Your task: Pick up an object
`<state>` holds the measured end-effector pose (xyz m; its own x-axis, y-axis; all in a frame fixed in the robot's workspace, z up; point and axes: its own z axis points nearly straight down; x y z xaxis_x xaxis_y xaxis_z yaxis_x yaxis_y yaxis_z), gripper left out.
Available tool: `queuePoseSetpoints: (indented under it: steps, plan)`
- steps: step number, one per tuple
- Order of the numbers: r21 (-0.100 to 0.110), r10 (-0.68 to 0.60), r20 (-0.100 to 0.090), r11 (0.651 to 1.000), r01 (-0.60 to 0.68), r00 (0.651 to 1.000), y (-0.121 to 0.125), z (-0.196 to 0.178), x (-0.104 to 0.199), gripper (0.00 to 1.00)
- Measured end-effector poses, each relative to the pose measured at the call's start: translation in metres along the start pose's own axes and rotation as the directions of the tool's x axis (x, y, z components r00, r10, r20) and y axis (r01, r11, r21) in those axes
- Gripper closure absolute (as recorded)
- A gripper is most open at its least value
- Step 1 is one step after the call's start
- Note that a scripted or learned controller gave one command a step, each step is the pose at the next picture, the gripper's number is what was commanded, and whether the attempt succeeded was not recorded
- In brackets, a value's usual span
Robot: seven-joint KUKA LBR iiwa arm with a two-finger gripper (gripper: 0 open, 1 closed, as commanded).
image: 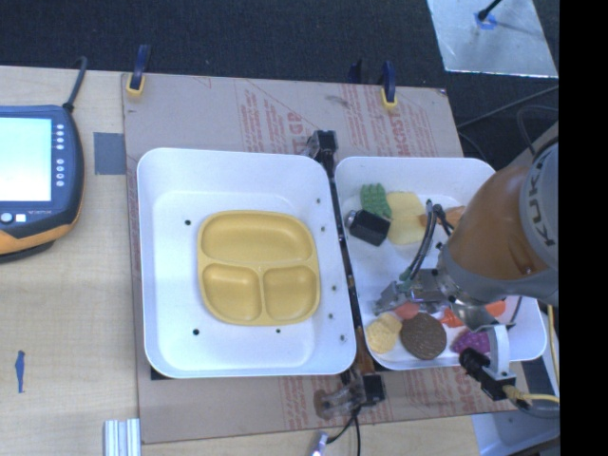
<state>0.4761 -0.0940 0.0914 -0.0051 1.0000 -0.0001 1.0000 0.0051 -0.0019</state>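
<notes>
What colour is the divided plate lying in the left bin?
Yellow: the divided plate shows best in the camera view.

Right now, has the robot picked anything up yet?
Not yet, as far as the view shows. The arm is down over the right bin, its gripper low among the toys near the brown disc. Nothing looks lifted. The yellow divided tray sits in the left bin. Grabbing and lifting remain.

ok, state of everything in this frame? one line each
gripper: down in the right bin, fingers hidden from here
right bin: cluttered with small items
green toy: lying at the bin's far side, untouched
brown disc: flat at the near edge
yellow divided tray: flat in the left bin, upright, nothing in its compartments
teach pendant: screen lit
</notes>
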Motion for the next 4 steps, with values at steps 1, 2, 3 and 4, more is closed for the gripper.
queuePoseSetpoints:
  steps: [1, 2, 3, 4]
  plan:
    - [-0.001, 0.001, 0.001, 1.0, -0.001, 1.0, 0.0, 0.0, 0.0, 0.0]
    - [-0.002, 0.001, 0.001, 1.0, -0.001, 1.0, 0.0, 0.0, 0.002, 0.0]
    - [-0.003, -0.003, 0.003, 1.0, 0.003, 1.0, 0.001, -0.011, 0.001, 1.0]
    - [0.0, 0.001, -0.002, 1.0, -0.001, 1.0, 0.051, -0.101, 0.064, 1.0]
